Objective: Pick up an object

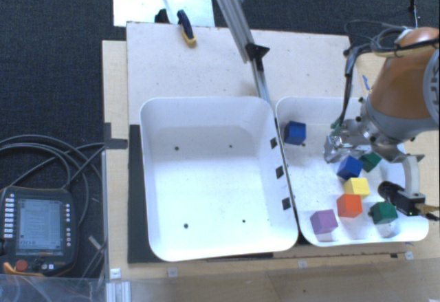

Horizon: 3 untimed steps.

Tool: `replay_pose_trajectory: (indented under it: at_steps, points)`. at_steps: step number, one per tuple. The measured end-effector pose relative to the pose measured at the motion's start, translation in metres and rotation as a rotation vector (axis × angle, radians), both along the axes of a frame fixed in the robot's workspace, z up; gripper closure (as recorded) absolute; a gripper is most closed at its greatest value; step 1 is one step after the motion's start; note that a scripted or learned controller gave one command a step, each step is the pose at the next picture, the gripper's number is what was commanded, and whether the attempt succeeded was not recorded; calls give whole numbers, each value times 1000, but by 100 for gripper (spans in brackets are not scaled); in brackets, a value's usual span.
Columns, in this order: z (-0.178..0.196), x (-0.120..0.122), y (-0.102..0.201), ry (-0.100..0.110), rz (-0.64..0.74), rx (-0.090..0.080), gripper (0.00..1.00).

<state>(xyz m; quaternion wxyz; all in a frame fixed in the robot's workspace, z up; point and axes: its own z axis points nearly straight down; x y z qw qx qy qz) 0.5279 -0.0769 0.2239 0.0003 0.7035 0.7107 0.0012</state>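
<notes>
So the arm (405,87) had come in from the right side and was hanging over the right bin (306,111), grey body with that orange band bulging out near the top right corner. The gripper (342,146) sat low inside that bin, right by a blue cube (349,167) that looked tucked just under and beside the metal fingertips. Honestly couldn't tell whether the fingers were spread or pinched, the wrist blocked too much of it, and nothing was clearly sitting between them.

All the blocks were in the right bin. A second blue cube (295,133) sat off by itself near the bin's left wall, well apart from the rest. Below the gripper there was a yellow cube (356,186), with an orange cube (349,206) just beneath it, nearly touching. A purple cube (324,221) sat down by the front rim, left of the orange one. A dark green block (383,212) was over to the right near the front, and another green block (372,161) peeked out partly under the gripper hardware, right next to the blue one.

The left bin (158,156) was next door, and a teach pendant (38,228) with its cables lay off to the far left on the floor.
</notes>
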Motion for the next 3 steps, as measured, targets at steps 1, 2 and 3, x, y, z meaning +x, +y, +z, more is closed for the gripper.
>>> replay_pose_trajectory:
  at_steps: [1, 2, 3]
  points:
    - [15, 10, 50, -1, 0, -1, 100]
    - [26, 24, 100, -1, 1, 1, 100]
    - [31, 28, 162, 0, 3, 2, 100]
